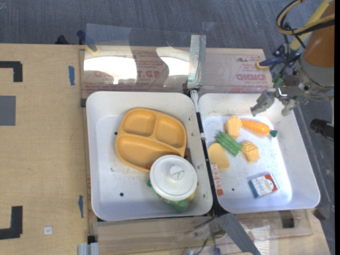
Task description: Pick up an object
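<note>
My gripper (pixel 273 104) hangs over the back right corner of the right bin (pixel 303 190), its two fingers spread open with nothing between them. Just below it lies an orange toy carrot (pixel 256 126) with a green tip. Beside the carrot sit a yellow ridged piece (pixel 232 126), a green bean pod (pixel 228 143), a small yellow corn piece (pixel 251 152) and a pale yellow slice (pixel 218 156). A small red, white and blue carton (pixel 263 185) lies nearer the front of that bin.
The left bin (pixel 101 195) holds an orange divided tray (pixel 150 137) and a white lidded bowl (pixel 173 177) over something green. A clear plastic wall (pixel 159 68) stands behind both bins. Cables (pixel 303 15) loop above the arm at the top right.
</note>
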### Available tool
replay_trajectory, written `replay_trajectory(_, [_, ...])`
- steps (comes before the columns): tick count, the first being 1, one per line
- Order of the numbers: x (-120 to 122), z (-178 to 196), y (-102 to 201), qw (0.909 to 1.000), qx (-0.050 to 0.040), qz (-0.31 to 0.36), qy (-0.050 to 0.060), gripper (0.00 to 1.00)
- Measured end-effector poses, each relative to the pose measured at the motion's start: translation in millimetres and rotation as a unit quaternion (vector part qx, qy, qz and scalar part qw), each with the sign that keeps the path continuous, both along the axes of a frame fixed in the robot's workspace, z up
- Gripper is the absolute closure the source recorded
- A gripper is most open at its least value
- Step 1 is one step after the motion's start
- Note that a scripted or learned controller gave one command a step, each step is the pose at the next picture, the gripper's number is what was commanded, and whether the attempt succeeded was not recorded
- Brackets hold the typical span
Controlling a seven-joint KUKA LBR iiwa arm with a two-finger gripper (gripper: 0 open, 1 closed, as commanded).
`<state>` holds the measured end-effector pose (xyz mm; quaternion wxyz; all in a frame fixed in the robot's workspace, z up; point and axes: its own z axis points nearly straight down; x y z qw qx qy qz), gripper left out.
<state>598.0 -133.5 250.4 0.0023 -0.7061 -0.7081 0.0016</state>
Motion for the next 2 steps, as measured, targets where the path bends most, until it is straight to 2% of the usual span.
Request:
replay_trajectory(1, [1.4, -132.0, -5.8, 0.9956, 0.0, -0.094, 0.004, 0.0])
replay_trajectory(2, [0.0, -163.9, 9.1, 0.9947, -0.0018, -0.103, -0.006, 0.0])
